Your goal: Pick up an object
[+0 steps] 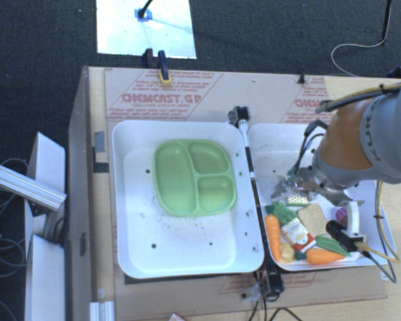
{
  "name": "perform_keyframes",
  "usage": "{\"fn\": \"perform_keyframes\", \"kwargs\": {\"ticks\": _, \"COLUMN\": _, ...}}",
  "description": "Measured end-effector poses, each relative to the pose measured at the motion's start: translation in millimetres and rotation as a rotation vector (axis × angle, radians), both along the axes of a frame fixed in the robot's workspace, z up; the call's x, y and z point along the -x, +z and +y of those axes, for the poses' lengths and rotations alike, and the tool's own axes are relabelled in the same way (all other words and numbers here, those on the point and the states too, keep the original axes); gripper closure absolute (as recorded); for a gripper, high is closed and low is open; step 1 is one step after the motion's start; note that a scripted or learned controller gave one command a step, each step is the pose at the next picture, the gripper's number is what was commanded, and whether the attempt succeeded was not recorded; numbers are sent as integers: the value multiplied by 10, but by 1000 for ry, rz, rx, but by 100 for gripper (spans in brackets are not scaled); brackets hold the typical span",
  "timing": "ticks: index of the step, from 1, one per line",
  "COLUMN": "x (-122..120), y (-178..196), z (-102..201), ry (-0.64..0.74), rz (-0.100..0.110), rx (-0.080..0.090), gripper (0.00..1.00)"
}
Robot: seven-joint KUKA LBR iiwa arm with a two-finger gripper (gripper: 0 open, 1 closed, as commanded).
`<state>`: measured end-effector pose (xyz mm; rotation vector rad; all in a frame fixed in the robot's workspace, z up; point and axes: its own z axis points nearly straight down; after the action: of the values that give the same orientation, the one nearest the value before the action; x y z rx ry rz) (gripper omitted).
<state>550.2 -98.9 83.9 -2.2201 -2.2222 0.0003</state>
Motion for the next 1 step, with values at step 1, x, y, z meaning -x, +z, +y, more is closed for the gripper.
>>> {"fn": "perform_keyframes", "kwargs": {"ticks": 1, "x": -9, "y": 105, "z": 1, "ry": 0, "rz": -3, "rx": 0, "gripper": 100}}
